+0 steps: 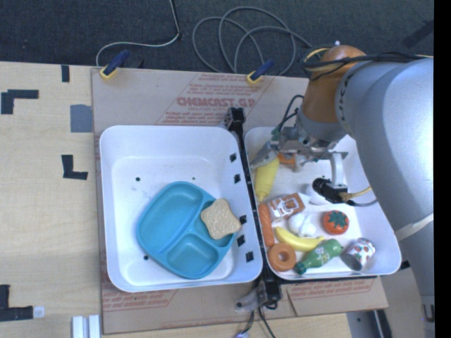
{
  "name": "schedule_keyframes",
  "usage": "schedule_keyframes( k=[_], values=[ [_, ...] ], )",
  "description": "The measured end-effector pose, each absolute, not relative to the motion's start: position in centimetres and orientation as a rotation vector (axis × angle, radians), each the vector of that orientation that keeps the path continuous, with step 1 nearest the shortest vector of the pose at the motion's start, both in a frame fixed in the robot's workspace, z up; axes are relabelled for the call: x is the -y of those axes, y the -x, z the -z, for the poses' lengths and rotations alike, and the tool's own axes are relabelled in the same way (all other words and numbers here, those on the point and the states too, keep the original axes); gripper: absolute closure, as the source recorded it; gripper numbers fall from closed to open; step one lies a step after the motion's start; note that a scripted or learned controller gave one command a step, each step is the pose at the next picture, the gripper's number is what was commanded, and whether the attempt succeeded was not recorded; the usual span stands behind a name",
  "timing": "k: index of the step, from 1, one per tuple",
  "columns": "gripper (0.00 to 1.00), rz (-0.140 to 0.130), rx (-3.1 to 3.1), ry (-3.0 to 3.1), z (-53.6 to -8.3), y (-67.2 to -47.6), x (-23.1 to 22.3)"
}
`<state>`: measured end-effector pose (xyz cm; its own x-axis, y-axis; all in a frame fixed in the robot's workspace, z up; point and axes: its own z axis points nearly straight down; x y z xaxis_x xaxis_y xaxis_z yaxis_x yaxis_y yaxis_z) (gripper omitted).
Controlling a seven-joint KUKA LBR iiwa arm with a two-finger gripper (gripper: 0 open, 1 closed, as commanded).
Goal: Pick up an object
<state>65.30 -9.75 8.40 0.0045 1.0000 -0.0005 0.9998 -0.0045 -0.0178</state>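
The grey arm (384, 125) covers much of the right bin (384, 241), hiding that bin's far wall and back corner. The left bin (116, 189) touches the right bin along a shared edge and holds a blue divided tray (165, 234) with a slice of toast (220, 218) lying across its edge nearest the right bin. The gripper (290, 153) hangs low over the far end of the right bin, close to that shared edge; whether its fingers are spread or closed cannot be told, as the wrist and cabling blur them. Just below it in the right bin lie a yellow piece (266, 178), a small carton (285, 206), a banana (299, 241), a green bottle (318, 255), a tomato (336, 221) and a doughnut (282, 257); a crumpled silvery thing (359, 252) is hard to identify
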Motion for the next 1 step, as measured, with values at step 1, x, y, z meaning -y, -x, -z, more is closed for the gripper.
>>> schedule_keyframes(
  k=[1],
  values=[
    [0.0,-0.02,2.208,2.218,-8.4,-65.28,9.73]
  ],
)
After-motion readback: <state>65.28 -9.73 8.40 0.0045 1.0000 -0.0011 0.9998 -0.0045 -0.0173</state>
